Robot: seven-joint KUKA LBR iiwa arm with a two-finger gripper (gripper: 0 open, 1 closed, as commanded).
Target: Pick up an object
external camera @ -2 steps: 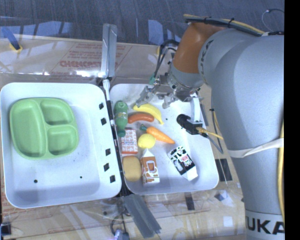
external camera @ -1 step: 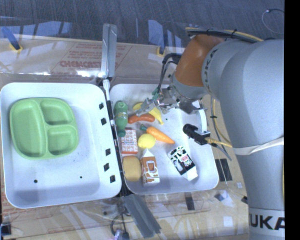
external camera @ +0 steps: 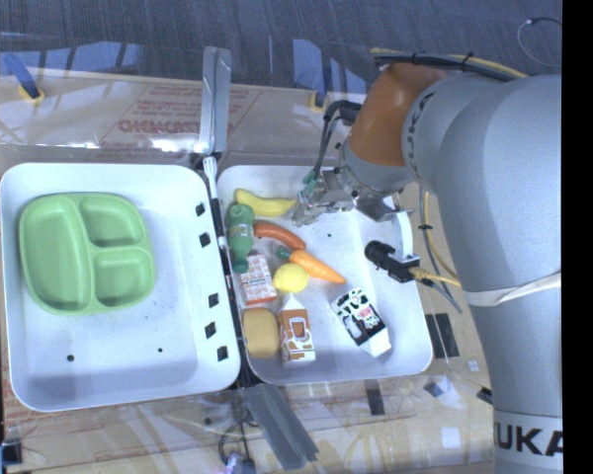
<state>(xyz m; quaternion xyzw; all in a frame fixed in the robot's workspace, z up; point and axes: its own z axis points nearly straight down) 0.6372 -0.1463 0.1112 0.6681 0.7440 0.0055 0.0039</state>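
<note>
Nearest you, the broad grey arm (external camera: 494, 265) fills the right side, so plan around the part of the right white bin (external camera: 400, 349) that it hides. Its metal claw (external camera: 321, 197) hangs low over the far end of that bin, just beside the tip of the yellow plastic banana (external camera: 262, 204). Whether the claw is spread or pressed together you cannot tell from here, and nothing shows between its tips.

The pickable things crowd the bin's left half: the banana, a green bottle (external camera: 240, 235), an orange-red sausage-shaped toy (external camera: 280, 234), an orange carrot (external camera: 316, 266), a yellow lemon (external camera: 291, 278), a small printed packet (external camera: 257, 281), a tan bread-like block (external camera: 261, 332), an orange-and-white carton (external camera: 296, 330) and a black-and-white cow-patterned carton (external camera: 363, 321).

The banana looks like the closest target. Come down across its narrow width, not along its curve, and keep clear of the bin wall behind it. Make sure you see it pinched before lifting. The left white bin (external camera: 109, 363), holding a green divided tray (external camera: 84, 252), plays no part.
</note>
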